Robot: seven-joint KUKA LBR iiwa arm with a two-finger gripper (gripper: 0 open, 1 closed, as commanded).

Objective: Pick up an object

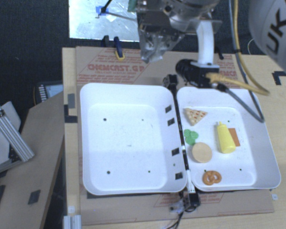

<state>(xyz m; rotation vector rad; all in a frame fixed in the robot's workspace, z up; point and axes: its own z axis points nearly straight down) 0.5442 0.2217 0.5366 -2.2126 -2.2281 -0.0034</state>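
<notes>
pretzel (211, 177) small, brown, twisted, in right bin (262, 142); pincer (152, 49) state unclear.

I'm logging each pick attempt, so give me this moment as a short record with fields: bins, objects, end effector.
left bin: white, shallow
right bin: white, holds five toy items
items: pizza slice, green piece, round tan disc, pretzel, yellow bottle beside an orange-brown strip
end effector: above the bench, behind the left bin's far edge, nothing seen held
pick: not yet done
</notes>
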